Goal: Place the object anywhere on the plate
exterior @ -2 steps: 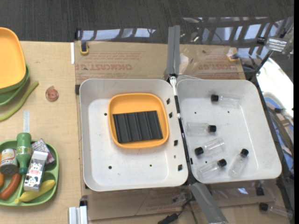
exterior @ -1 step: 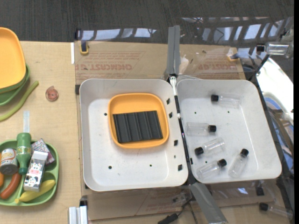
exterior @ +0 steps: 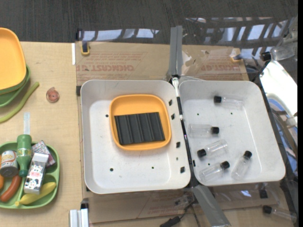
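Vials, five of them, clear with black caps, lie scattered in the right bin point(exterior: 265, 141), all well to the right of the orange plate point(exterior: 140, 103) and none touching it. One vial point(exterior: 226, 100) lies level with the plate's far rim. A second vial point(exterior: 203, 130) is the nearest to the plate. The other three point(exterior: 211, 150) point(exterior: 213, 170) point(exterior: 242, 164) sit level with the plate's near rim or closer to the camera than it.

The plate rests in the left bin point(exterior: 94, 174), toward its far side, and carries a dark ribbed block point(exterior: 140, 128). Well to the left of the plate, on the counter point(exterior: 52, 126), are a small pink disc point(exterior: 53, 95) and a green tray of toy food point(exterior: 28, 176).

Whether my end effector is spread or pressed together, I cannot tell.
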You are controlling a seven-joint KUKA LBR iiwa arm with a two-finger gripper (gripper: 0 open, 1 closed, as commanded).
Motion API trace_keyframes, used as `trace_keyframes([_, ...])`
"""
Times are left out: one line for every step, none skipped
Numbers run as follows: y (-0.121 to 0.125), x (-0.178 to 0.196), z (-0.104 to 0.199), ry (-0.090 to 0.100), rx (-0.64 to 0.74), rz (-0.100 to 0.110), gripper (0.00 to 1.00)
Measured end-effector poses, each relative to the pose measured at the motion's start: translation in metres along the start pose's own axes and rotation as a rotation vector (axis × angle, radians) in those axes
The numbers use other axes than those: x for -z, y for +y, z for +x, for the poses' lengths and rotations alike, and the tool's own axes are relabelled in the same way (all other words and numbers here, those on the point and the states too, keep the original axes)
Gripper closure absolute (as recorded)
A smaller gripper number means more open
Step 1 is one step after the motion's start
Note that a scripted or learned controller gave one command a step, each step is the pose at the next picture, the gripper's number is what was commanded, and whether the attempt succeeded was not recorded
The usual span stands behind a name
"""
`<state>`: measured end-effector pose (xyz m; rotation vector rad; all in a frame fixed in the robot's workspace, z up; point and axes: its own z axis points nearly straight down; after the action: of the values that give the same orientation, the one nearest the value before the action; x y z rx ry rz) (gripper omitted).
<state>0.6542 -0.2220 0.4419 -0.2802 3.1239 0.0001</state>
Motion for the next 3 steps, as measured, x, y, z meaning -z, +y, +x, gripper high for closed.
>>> trace_keyframes([-0.0008, -0.0002, -0.0059, 0.0, 0.296, -0.001, 1.0])
trace_keyframes([-0.0007, 0.0001, -0.0058, -0.001, 0.62, -0.001, 1.0])
trace_keyframes([-0.0006, -0.0002, -0.0058, -0.002, 0.99, -0.002, 1.0])
